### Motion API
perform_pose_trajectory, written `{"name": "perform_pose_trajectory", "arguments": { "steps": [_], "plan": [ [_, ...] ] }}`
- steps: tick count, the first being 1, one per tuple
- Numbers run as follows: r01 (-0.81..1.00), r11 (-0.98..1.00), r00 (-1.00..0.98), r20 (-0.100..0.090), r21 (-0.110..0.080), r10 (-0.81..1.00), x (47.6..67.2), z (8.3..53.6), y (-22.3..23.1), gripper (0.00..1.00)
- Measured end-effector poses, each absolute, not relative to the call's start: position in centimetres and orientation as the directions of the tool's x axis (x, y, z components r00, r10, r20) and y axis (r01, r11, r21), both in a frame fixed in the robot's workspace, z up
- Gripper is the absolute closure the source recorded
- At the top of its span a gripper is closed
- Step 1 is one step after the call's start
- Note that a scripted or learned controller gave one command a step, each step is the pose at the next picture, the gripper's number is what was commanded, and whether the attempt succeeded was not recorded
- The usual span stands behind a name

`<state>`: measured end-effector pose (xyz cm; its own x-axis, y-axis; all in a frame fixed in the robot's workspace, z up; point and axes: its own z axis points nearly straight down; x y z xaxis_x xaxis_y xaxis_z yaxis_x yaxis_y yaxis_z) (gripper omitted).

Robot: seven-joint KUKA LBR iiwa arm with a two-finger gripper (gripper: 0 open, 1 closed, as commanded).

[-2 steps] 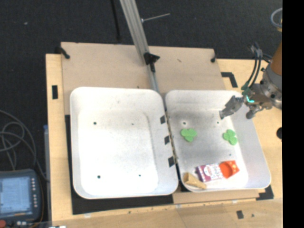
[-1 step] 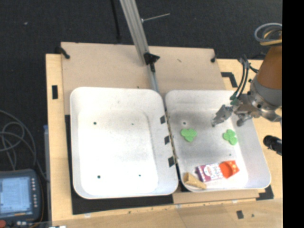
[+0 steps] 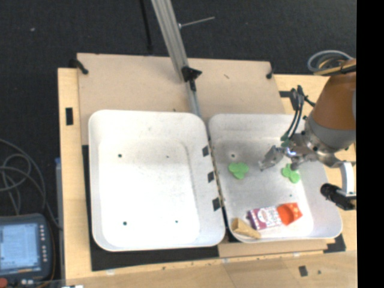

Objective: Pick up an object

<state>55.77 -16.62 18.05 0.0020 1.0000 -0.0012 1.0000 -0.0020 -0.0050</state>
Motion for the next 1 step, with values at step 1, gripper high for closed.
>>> {"name": "perform_pose_trajectory", "arguments": {
  "steps": [1],
  "plan": [
    [1.0,-0.003,0.003,-0.002,-0.004,1.0,55.35,13.68,-17.17,0.0]
  ]
}}
